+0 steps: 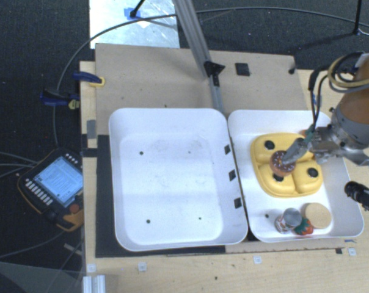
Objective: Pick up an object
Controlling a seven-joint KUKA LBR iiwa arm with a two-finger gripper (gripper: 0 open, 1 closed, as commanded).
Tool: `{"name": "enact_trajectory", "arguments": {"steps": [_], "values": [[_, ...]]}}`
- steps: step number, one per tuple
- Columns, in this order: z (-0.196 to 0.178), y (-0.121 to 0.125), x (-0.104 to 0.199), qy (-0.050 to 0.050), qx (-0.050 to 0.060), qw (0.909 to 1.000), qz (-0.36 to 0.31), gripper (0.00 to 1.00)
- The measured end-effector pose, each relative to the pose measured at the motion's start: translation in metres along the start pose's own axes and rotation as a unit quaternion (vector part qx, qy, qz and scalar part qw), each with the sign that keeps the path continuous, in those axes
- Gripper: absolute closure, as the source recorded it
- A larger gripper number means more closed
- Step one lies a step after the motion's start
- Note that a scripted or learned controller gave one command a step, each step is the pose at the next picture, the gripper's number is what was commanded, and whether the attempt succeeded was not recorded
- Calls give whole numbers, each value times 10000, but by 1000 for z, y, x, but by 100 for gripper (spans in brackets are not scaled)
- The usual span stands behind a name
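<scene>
In the right bin (349, 221) lies a large yellow rounded object (281, 179) with dark spots. My gripper (282, 162) reaches in from the right and hangs low over the middle of it, its tip a round brownish ring seen from above. A tan disc (318, 215) and a small grey, red and green object (291, 221) lie near the bin's front edge.
The left bin (129, 182) stands beside the right one, joined by black clips (231, 174). A slanted metal pole (193, 29) crosses the back of the bench. A teach pendant (53, 188) lies on the floor to the left.
</scene>
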State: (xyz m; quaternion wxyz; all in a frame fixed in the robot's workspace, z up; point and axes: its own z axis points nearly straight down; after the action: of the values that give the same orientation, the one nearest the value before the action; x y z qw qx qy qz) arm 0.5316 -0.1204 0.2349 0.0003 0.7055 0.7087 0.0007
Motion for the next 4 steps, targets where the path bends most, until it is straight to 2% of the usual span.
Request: {"name": "enact_trajectory", "arguments": {"steps": [2,3,4], "values": [[111,-14,0,1,22,10000,17,0],[136,-12,1,24,5,10000,-5,0],[129,-16,4,68,87,9999,-19,100]]}}
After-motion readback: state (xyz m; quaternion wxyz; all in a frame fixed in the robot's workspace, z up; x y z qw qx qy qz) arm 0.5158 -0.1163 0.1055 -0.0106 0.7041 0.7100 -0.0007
